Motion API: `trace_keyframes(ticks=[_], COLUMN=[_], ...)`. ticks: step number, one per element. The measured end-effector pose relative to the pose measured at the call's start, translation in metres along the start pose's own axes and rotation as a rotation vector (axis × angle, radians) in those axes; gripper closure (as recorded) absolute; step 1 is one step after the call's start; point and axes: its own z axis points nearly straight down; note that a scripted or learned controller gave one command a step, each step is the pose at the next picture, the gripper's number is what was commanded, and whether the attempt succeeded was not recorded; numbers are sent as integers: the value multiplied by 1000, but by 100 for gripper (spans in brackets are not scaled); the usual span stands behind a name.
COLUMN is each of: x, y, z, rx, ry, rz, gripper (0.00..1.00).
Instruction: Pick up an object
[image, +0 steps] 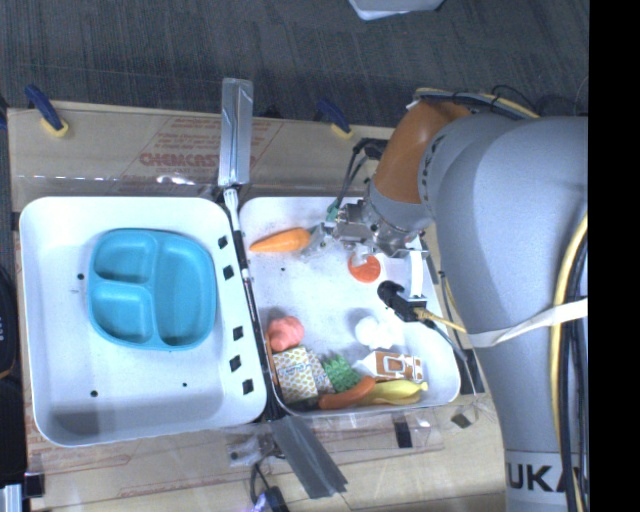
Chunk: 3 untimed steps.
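The jaws (338, 226) hover just beside the orange plastic carrot (281, 241) in the right white bin (300, 215) — whether released or clenched, I cannot tell. Risk: a descent offset toward the carrot's tip nudges it away.

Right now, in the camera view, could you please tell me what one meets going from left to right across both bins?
Blue divided plate → carrot → small red-orange round piece → arm's grey body.
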Motion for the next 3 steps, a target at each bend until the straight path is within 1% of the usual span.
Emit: trace_keyframes(ticks=[1,2,3], x=[-22,55,-1], y=[21,11,14], z=[-51,4,1], rx=[2,10,2], ry=[-1,2,-1], rz=[-122,-121,-126], gripper=[0,0,0])
